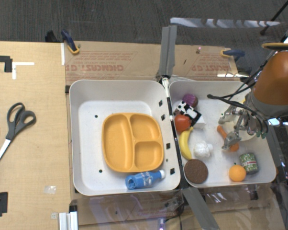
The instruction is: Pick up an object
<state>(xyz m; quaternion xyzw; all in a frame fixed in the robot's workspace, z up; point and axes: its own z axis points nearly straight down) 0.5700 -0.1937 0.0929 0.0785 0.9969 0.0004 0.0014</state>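
Observation:
My gripper (231, 137) hangs low over the right part of the right bin (216, 94), under the orange-banded wrist. An orange carrot-like piece (222, 131) lies right under it, with its other end (235, 148) showing past the gripper; whether they touch is not visible. Close by lie an orange ball (237, 173) and a green can (249, 162), toward the front right. A white lump (202, 150), a banana (184, 144), a red fruit (182, 123), a black-and-white toy (188, 111) and a purple item (190, 100) sit to the gripper's left.
A brown round disc (196, 171) lies at the right bin's front left. The left bin (82, 143) holds a yellow divided plate (133, 142) and a blue bottle (144, 178). Scissors (14, 123) rest on the bench at far left. Cables run beside the wrist.

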